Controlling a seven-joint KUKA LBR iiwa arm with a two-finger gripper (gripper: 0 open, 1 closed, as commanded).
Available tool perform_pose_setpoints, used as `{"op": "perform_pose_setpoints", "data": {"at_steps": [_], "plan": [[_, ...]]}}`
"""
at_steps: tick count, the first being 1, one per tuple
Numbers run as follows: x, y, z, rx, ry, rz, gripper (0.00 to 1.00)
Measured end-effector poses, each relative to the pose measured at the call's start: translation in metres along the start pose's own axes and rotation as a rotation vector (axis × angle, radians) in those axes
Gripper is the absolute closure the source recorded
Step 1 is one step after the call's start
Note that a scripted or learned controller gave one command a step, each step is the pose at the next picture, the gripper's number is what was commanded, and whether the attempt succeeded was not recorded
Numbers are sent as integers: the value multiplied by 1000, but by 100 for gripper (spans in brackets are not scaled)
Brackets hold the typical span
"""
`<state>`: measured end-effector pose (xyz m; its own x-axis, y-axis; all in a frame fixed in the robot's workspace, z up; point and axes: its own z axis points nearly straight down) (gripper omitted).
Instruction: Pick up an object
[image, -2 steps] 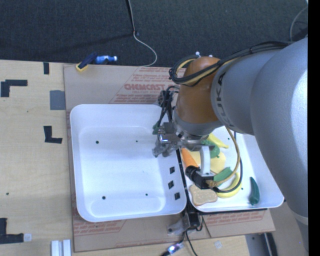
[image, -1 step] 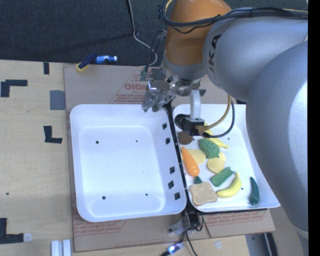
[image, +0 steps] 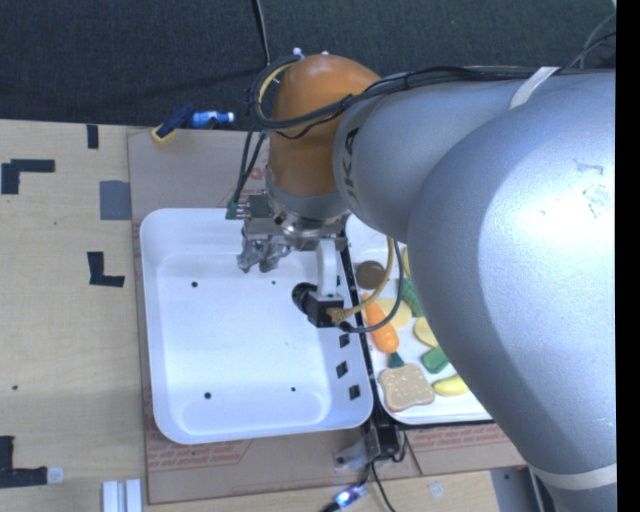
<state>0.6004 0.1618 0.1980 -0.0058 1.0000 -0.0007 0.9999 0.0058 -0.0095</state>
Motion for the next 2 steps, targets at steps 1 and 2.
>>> {"op": "perform_pose_setpoints", "data": {"at_steps": [1,2], "plan": [[55,-2,47,-4,0,0,100],[69,29,-133,-26,6,2,100]]}}
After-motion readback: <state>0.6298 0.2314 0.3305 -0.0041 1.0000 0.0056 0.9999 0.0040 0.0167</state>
